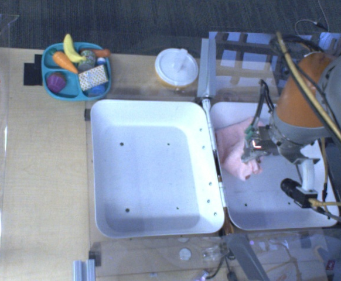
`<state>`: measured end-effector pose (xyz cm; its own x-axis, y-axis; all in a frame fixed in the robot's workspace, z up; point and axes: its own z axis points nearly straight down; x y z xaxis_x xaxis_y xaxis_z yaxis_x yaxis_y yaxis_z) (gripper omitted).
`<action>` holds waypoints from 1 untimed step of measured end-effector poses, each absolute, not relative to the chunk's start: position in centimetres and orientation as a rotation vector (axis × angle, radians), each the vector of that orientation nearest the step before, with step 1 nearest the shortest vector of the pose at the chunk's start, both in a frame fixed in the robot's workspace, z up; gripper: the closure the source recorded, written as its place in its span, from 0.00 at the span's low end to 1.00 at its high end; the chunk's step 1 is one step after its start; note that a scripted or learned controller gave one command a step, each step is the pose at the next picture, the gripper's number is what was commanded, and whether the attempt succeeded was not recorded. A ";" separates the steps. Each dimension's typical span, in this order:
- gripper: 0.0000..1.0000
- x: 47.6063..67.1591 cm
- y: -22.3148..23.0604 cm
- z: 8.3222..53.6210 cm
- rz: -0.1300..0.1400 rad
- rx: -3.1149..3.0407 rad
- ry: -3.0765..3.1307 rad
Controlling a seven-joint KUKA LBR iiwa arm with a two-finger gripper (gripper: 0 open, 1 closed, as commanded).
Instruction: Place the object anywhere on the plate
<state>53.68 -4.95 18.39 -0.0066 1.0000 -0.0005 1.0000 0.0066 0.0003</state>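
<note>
The arm reaches in over the right bin (pixel 276 212), its gripper (pixel 253 148) low near that bin's left wall. A crumpled pink cloth (pixel 236 151) lies there, against the left wall toward the far corner, and the gripper sits right on its right edge; whether it grasps the cloth I cannot tell. The left bin (pixel 153 168) sits alongside. Beyond it, near the bench's far edge, stand a blue plate of toy food (pixel 75 72) and a white lidded container (pixel 177 67).
</note>
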 end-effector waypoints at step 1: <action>1.00 53.8 -4.8 22.5 0.003 2.204 2.236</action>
<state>53.80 -4.84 22.47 -0.0147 0.9999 -0.0001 0.9999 0.0147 0.0025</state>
